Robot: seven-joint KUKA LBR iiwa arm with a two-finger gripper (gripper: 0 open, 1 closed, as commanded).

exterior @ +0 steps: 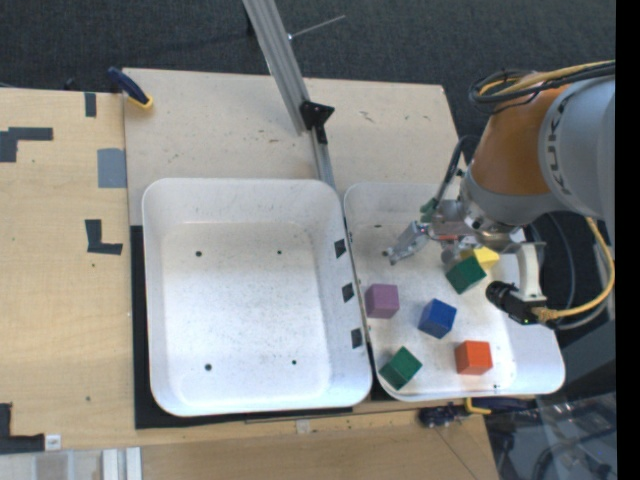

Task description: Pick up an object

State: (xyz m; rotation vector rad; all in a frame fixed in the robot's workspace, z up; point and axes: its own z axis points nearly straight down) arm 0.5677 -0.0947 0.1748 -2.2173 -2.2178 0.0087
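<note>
My gripper [403,245] hangs over the upper part of the right bin [400,200], open, with nothing between its fingers. Below it a purple cube [381,300] lies near the bin's left wall. A blue cube [437,318] sits to the right of the purple one. Close under the wrist lie a green cube [465,273] and a yellow block [487,257], partly hidden by the arm. An orange cube [473,356] and a second green cube [401,366] rest near the bin's front edge.
The left bin [250,298] stands beside the right one, their walls touching. A grey metal bar [280,53] slants down to the bins' shared corner. Cables [560,308] loop at the right of the arm.
</note>
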